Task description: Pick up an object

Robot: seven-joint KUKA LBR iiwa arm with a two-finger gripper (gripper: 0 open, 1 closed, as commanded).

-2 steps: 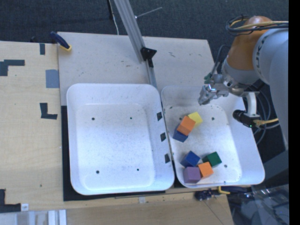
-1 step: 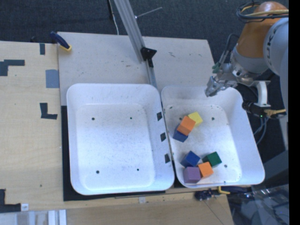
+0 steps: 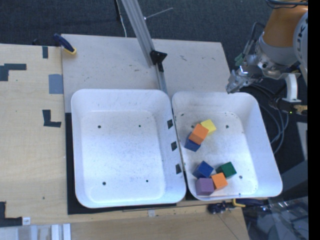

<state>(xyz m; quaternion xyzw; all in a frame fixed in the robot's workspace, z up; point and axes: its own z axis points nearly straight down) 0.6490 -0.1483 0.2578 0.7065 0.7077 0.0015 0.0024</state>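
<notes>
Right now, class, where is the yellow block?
The yellow block lies in the right bin, toward its far side, touching the orange block.

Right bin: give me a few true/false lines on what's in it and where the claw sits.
1. All the blocks lie in the right bin. True.
2. The claw is down among the blocks. False: it sits over the right bin's far rim, apart from every block.
3. The yellow block touches an orange block. True: they sit together in the far cluster, with a blue block beside them.
4. The purple block lies in the left bin. False: it is in the right bin's near cluster, next to the second orange block.
5. The green block is held by the claw. False: it rests on the bin floor in the near cluster.
</notes>
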